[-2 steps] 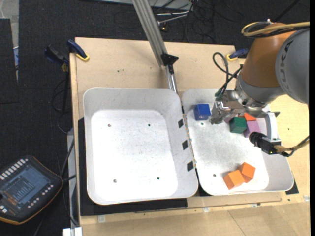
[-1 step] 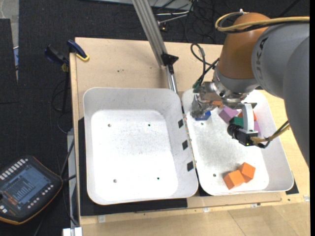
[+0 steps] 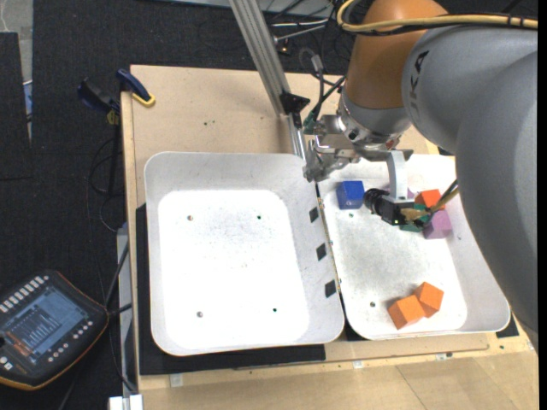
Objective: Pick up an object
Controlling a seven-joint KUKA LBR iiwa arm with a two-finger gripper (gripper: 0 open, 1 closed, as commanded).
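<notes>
My gripper (image 3: 318,162) hangs over the far left corner of the right bin (image 3: 367,267), close to the wall shared with the left bin. A blue cube (image 3: 349,195) lies just to its right and nearer the camera, apart from it. Two orange blocks (image 3: 416,305) sit together by the right bin's near edge. Against that bin's right side are a purple block (image 3: 441,224) and a small orange block (image 3: 430,199), partly hidden by the arm. I see nothing held under the gripper.
The left bin (image 3: 162,229) sits beside the right one. A slanted metal strut (image 3: 265,58) rises behind the gripper. A blue clamp (image 3: 130,84) is on the bench's far left corner, and a teach pendant (image 3: 38,327) lies on the floor at lower left.
</notes>
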